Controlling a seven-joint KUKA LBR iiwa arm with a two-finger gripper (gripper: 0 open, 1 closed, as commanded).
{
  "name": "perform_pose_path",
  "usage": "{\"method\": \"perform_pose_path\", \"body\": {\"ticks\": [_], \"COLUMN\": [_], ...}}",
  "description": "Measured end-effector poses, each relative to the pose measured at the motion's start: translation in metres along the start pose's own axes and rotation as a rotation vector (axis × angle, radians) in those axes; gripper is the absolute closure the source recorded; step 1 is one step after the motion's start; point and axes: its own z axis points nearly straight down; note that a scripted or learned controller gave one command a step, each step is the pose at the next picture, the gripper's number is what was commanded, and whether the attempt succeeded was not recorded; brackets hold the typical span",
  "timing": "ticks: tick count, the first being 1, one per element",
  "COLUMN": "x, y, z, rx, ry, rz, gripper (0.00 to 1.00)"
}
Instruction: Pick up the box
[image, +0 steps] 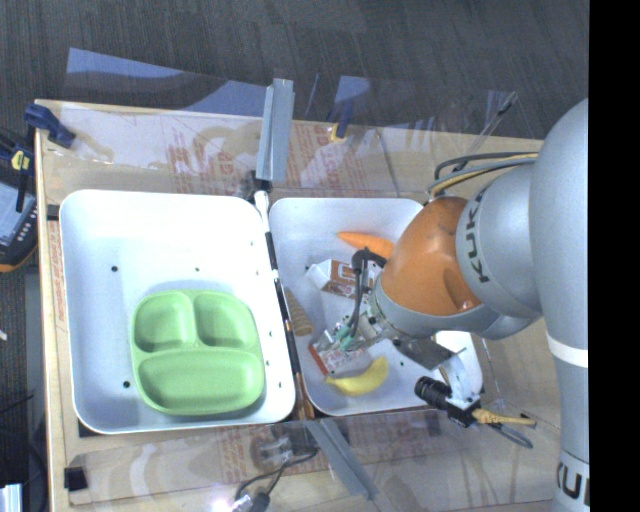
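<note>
Camera view: gripper (345, 335) touches the box (330, 352).

Lime-green divided tray (197, 352) in white bin (90, 225) at nine o'clock, yellow banana (362, 379), orange carrot (365, 242), red-and-white printed box (335, 350), orange-banded grey arm (480, 265)

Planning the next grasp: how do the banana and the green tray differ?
The banana lies in the right bin; the green tray lies in the left bin. The banana is yellow, small and curved; the green tray is far larger, flat and split into three compartments. The banana sits just below the gripper; the green tray lies apart from it. Both rest near their bins' lower edges.
</note>
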Motion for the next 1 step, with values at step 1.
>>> {"method": "perform_pose_path", "body": {"ticks": [1], "x": [0.0001], "y": [0.0001], "z": [0.0], "rx": [0.0], "ry": [0.0], "rz": [-0.001], "gripper": [0.0]}}
